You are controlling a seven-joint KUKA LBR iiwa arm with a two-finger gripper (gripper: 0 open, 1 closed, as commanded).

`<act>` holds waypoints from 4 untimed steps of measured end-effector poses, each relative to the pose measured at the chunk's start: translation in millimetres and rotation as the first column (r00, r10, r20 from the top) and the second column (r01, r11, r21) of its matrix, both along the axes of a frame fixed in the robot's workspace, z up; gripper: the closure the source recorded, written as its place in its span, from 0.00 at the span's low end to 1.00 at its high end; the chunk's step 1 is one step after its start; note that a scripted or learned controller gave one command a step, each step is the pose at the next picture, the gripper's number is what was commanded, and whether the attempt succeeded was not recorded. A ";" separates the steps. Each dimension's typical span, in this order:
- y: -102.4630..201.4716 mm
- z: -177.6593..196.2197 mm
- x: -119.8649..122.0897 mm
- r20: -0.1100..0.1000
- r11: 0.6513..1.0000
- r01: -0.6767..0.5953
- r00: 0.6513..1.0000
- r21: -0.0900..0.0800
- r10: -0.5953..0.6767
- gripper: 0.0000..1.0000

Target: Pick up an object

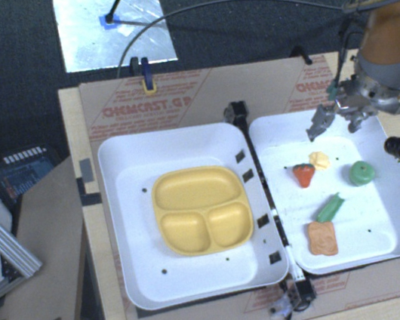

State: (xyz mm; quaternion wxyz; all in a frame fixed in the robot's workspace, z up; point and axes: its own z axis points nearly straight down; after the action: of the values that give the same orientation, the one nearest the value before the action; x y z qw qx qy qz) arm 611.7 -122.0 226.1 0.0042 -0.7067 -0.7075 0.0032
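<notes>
5 objects (304, 174) below hand (337, 120)

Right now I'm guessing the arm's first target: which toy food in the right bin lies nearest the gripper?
The small pale yellow piece, beside the red strawberry. It lies just below the gripper; the green ones and the orange slice sit farther off.

Red print reading "CHEMCAST GP" is showing on the brown protective sheet (173, 95) lying under the two white bins, in the upper middle of the frame just above the left bin (128, 206). The same red print is repeating toward the upper right of the frame, slanted and partly cut off, and again faintly along the sheet's lower edge, where it is proving too small to read.
</notes>
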 end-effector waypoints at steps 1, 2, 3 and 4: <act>0.3 6.9 2.4 0.012 1.000 -0.002 1.000 -0.002 0.002 0.00; 3.0 -52.7 -4.6 0.008 1.000 0.000 1.000 -0.001 0.000 0.00; 11.4 -100.6 -9.7 0.009 1.000 0.000 1.000 -0.001 0.000 0.00; 12.0 -143.7 -10.0 0.008 1.000 0.001 1.000 -0.001 -0.001 0.00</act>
State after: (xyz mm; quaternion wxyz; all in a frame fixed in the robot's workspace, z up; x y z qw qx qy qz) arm 601.7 -110.0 82.4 0.0011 -0.7069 -0.7073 0.0007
